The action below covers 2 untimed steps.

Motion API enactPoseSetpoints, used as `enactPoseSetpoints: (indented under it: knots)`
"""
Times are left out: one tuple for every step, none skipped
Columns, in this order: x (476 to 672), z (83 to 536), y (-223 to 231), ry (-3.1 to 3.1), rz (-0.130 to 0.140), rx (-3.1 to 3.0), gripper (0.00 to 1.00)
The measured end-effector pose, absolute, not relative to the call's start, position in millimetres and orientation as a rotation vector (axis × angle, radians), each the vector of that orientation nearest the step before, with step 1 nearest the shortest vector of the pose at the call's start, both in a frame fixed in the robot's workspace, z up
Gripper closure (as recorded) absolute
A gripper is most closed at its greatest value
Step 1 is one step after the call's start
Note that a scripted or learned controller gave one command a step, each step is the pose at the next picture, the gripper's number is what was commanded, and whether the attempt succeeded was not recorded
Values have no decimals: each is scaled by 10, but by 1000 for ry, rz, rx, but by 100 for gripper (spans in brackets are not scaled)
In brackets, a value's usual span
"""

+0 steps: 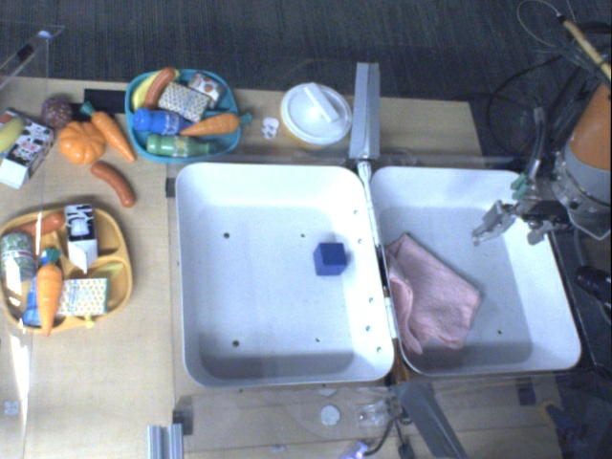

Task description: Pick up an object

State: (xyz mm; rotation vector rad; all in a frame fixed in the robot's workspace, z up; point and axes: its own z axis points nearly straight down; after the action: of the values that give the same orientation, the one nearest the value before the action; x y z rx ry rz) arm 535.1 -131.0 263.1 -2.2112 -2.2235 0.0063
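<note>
1. A pale wooden bench [143,352] fills most of the scene, seen from above at a slant, with dark carpet behind it.
2. Two shallow white bins sit side by side on the bench, edges touching. The left bin [239,352] is the wider of the two; the right bin [535,342] lies next to it.
3. A grey robot arm [588,161] with an orange band reaches in from the right, above the right bin's upper right corner.
4. A crumpled pink cloth [432,295] lies in the right bin, against its left wall and toward the near side.
5. The gripper [512,223] hangs over the upper right part of the right bin, well apart from the cloth. Its two fingers are spread apart with nothing between them.
6. A small blue cube [330,257] sits alone near the middle of the left bin, on the bin floor.
7. Left of the bins, a yellow tray [120,256] and a blue bowl [229,142] hold toy food. A white lidded container [316,113] stands behind the left bin.
</note>
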Motion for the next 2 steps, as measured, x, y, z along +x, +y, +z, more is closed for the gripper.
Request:
enactPoseSetpoints:
  knots:
    - [5205,970,-1203,-2238,2,-2200,0]
    - [5347,900,-1280,-2368,-12,-2077,0]
